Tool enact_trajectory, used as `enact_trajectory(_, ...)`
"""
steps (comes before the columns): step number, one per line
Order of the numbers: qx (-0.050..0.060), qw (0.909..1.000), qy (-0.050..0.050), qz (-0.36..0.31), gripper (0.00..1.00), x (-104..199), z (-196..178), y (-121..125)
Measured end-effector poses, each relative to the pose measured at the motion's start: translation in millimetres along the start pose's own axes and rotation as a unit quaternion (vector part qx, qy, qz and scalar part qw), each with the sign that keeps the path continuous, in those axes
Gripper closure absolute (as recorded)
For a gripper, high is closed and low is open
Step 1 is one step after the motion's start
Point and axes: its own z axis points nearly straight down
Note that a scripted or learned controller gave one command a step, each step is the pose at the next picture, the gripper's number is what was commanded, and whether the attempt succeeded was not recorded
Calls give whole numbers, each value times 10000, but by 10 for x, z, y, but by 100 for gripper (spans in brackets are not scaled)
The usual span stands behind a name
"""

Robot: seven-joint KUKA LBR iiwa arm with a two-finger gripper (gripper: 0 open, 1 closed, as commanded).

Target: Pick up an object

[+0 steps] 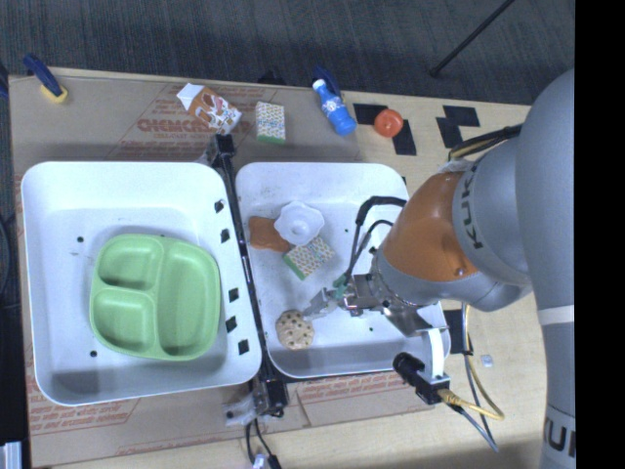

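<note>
The cookie [294, 329] lies in the right bin [391, 179], near its front left corner, flat on the white floor. It is round, pale brown and speckled. We judge it to be light and stiff, probably a toy one, with a slightly rough top that should not slip much. It is low and flat, so we think the best hold is across its width, with the fingers coming down on two opposite edges, and the bin wall to its left leaves little room on that side.

Our hand [322, 304] is just to the right of the cookie, low over the bin floor, with its tip pointing toward it. It is small and partly dark here, so we cannot tell if it is released or clenched, and we see nothing held in it.

Behind the cookie there is a small patterned block [311, 258], tilted, touching a brown piece [266, 234] and close to a white cup [299, 223]. The left bin [39, 193] holds a green divided plate [156, 297]. On the worktop [117, 110] behind the bins we see a blue bottle [335, 107], an orange ball [389, 122], a small box [270, 121] and a snack packet [209, 108].
</note>
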Motion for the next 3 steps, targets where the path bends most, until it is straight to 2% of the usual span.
enact_trajectory(1,-6,10000,-5,-12,0,212,135,340)
enact_trajectory(2,-21,10000,-2,9,0,288,-224,711)
enact_trajectory(3,-27,10000,-8,1,0,511,-881,1355)
